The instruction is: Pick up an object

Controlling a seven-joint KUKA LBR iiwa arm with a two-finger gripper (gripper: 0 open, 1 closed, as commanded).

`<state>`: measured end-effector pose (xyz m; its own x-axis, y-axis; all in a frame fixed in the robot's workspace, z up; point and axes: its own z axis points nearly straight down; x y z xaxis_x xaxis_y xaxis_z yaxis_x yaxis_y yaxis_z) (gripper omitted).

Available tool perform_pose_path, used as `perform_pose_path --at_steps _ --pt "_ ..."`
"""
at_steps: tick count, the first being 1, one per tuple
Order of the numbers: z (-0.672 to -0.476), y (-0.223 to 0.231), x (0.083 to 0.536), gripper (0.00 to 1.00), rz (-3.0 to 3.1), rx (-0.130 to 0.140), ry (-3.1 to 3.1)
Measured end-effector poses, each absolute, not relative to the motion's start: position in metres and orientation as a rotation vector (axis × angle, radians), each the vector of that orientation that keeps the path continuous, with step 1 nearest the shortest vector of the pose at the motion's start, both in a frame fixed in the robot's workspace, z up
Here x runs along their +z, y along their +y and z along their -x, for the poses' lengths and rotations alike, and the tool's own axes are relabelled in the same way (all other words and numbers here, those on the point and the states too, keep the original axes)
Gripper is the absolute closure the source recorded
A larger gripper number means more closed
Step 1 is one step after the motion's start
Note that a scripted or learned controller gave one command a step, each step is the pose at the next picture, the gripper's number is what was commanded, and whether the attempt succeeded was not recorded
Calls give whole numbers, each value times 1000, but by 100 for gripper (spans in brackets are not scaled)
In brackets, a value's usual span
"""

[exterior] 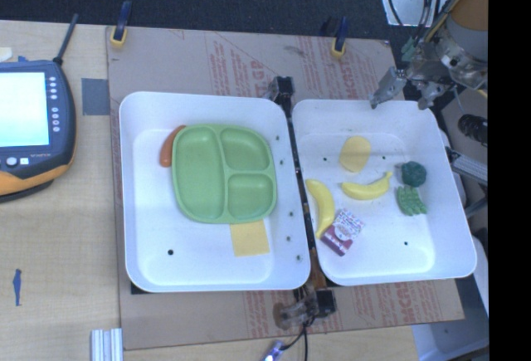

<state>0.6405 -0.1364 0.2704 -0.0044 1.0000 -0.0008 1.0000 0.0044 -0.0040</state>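
My gripper hangs over the far right edge of the right bin, fingers spread open with nothing between them. Below it in that bin lie a pale yellow round piece, a small yellow banana, a second banana by the left wall, a dark green broccoli piece, a lighter green leafy piece and a red and white packet. All of them sit apart from the gripper.
The left bin holds a green divided plate, an orange sausage tucked at its left edge, and a yellow square slice. A teach pendant lies on the bench at far left. Clamps stand behind the bins.
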Motion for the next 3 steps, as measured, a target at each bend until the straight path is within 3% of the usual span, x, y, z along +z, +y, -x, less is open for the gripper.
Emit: perform_pose_path --at_steps 1,2,3 --pt "-625 -127 97 0 2213 9 -2224" --pt "-626 -128 108 100 2213 11 -2226" --pt "-626 -128 108 0 2212 12 -2227"
